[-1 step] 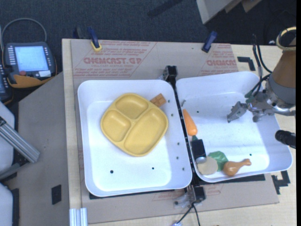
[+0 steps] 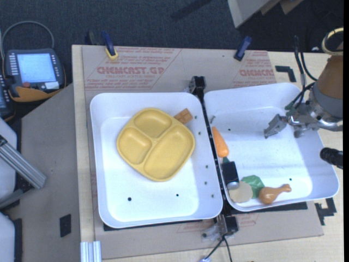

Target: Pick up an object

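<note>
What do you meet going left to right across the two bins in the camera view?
Yellow divided plate → wooden block at the plate's edge → carrot → black block → green piece → drumstick → the tool.

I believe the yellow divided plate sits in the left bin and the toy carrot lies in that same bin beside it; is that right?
Not quite. The yellow divided plate is in the left bin, but the toy carrot lies in the right bin, along its left wall, as the camera view shows.
</note>
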`<state>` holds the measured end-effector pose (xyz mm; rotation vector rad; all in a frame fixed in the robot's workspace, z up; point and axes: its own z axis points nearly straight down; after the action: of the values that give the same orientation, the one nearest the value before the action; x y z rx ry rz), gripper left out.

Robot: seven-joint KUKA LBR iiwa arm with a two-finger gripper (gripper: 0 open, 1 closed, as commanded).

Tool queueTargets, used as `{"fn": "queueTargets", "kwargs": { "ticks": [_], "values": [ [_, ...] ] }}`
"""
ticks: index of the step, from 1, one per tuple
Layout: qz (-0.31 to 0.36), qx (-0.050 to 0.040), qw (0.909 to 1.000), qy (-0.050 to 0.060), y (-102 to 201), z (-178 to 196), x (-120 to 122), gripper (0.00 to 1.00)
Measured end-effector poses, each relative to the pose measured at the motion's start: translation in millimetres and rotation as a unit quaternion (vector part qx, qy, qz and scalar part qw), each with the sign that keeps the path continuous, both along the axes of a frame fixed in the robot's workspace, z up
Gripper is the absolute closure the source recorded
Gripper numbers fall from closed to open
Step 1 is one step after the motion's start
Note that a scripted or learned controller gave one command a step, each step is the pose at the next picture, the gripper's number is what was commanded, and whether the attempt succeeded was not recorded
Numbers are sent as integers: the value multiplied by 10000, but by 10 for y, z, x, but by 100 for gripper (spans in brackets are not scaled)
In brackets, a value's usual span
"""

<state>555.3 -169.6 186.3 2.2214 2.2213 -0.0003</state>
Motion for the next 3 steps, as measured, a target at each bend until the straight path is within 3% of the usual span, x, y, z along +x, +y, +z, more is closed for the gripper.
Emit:
{"fn": "queueTargets", "kwargs": {
  "ticks": [2, 3],
  "values": [
    [-10, -8, 10000, -4, -91, -953, -29, 0],
    [2, -19, 10000, -72, -88, -792, 12, 100]
  ]
}}
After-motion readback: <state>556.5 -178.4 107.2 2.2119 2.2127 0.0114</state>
